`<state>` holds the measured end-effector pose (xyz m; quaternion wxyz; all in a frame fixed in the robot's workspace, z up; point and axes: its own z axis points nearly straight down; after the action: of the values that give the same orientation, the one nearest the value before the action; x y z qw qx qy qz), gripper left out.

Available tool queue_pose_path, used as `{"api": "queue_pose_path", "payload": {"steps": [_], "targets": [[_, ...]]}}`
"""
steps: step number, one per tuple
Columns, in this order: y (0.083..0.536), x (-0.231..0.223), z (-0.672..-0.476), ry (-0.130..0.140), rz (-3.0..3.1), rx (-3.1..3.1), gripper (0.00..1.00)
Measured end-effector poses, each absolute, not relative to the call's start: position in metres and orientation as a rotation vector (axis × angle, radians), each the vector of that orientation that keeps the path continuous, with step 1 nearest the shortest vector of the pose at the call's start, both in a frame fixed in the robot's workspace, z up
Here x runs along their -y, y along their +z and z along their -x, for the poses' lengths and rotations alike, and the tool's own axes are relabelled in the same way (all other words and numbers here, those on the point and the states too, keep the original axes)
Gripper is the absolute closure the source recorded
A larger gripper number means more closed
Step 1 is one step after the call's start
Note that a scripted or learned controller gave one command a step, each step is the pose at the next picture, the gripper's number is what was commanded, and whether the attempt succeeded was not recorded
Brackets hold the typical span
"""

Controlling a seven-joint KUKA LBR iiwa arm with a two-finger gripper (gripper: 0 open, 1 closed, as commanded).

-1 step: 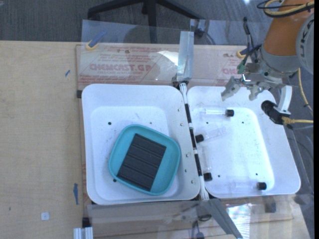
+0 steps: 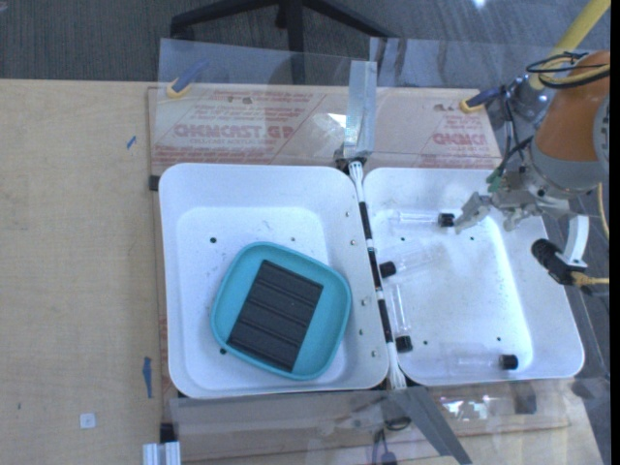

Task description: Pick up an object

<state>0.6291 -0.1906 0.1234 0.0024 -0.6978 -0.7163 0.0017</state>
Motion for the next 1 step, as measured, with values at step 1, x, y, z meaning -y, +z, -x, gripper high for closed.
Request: {"api": "queue_pose_path", "payload": {"steps": [1], "targets": [[0.0856,0.1823,-0.6652,0.015,2.146,2.283,0.0]]}}
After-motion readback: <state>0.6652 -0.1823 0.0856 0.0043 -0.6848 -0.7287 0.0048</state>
